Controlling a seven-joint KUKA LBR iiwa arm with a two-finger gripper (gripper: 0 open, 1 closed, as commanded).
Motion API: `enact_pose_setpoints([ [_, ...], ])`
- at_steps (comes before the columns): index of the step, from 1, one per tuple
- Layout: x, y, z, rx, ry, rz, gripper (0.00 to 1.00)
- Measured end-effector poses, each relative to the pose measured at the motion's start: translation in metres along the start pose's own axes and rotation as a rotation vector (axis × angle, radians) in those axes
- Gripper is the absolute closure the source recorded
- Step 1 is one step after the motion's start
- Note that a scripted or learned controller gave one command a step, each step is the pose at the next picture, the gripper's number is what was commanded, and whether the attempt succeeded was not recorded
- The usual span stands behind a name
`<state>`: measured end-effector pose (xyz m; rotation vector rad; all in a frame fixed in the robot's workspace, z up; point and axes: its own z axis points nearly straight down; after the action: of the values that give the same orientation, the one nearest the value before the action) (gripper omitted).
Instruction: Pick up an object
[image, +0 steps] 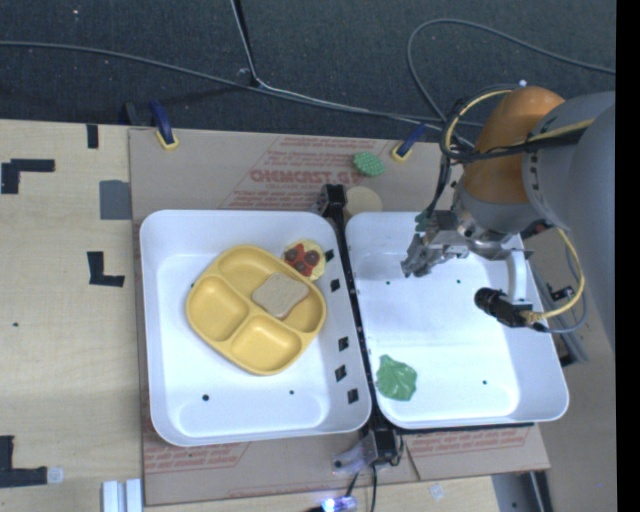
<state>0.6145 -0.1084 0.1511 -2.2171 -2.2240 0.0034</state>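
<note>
Lettuce (396, 379), the likeliest target, lies flat near the front left corner of the right bin (520, 380): a small, crumpled green piece, apparently soft and low. The gripper (428, 252) hangs over the bin's rear part, well apart from the lettuce; whether it is spread or pressed together cannot be told, and nothing visible sits in it. The step in hand appears to be the approach. The next move calls for travel toward the front, then a descent centred on the piece.
</note>
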Motion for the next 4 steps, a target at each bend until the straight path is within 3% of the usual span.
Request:
enact_pose_setpoints([
  [3,-0.003,-0.008,-0.136,-0.005,0.0,0.002,1.0],
  [4,0.054,-0.007,-0.116,-0.001,0.001,-0.002,1.0],
])
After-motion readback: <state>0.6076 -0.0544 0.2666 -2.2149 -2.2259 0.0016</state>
